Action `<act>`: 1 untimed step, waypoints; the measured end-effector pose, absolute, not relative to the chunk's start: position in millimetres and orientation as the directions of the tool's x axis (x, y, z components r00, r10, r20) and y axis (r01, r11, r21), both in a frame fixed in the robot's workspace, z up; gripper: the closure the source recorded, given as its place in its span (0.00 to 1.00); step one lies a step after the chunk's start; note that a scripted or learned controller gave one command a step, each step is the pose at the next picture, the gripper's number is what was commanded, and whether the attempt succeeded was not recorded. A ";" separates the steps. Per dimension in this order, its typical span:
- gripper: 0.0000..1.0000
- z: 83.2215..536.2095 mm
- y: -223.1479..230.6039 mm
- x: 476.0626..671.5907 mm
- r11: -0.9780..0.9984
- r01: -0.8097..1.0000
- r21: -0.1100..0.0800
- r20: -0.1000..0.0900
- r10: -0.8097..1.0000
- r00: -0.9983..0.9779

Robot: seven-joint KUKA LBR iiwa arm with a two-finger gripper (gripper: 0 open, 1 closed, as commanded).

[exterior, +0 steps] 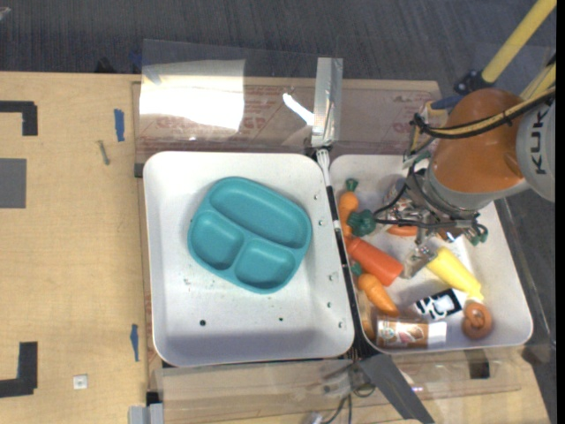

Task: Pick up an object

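Labelled jar [402,332] (print unreadable), arm "KU" [538,144]

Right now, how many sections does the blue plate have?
3. The blue plate in the left bin has one long section along its far side and two smaller ones side by side along its near side.

Probably a robotics lab, wooden bench [62,237], two white bins [168,263]
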State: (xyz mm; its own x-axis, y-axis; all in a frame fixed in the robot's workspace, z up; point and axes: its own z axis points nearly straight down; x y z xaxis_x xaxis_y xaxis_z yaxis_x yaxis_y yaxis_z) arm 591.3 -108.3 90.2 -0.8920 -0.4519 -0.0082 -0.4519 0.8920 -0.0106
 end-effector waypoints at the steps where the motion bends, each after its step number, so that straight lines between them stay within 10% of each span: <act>1: 0.00 89.8 -105.4 613.6 0.723 -0.690 -0.012 -0.011 -0.691 -0.723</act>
